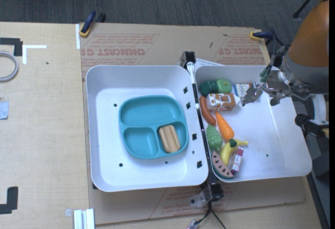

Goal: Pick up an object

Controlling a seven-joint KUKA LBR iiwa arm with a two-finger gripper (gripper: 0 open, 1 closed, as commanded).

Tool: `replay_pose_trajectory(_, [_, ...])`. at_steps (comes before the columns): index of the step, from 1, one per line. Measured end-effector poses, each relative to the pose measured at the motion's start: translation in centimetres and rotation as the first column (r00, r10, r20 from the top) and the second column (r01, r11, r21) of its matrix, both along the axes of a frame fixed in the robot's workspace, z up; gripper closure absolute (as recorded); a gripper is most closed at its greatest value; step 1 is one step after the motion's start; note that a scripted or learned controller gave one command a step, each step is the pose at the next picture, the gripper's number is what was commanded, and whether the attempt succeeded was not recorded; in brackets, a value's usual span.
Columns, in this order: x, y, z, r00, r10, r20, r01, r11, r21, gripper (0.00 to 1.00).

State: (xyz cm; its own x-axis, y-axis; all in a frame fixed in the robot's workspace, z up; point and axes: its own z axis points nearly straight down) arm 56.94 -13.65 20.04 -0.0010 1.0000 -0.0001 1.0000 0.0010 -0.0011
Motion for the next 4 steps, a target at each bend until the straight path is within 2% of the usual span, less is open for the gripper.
replay_pose_trajectory(1, [3.3, 2.2, -9.1, 1.000, -0.003, 0.013, 0.003, 1.000, -0.001, 0.00])
replay_pose_trajectory(2, [-3.2, 4.1, -10.8, 1.000, -0.005, 0.000, 0.005, 1.000, 0.000, 0.00])
replay_pose_trajectory(3, [-3.1, 4.0, -9.9, 1.000, -0.008, 0.001, 0.008, 1.000, 0.000, 1.00])
replay_pose_trajectory(4, [-4.0, 5.7, 3.0, 1.000, 0.001, 0.002, -0.001, 1.000, -0.001, 1.00])
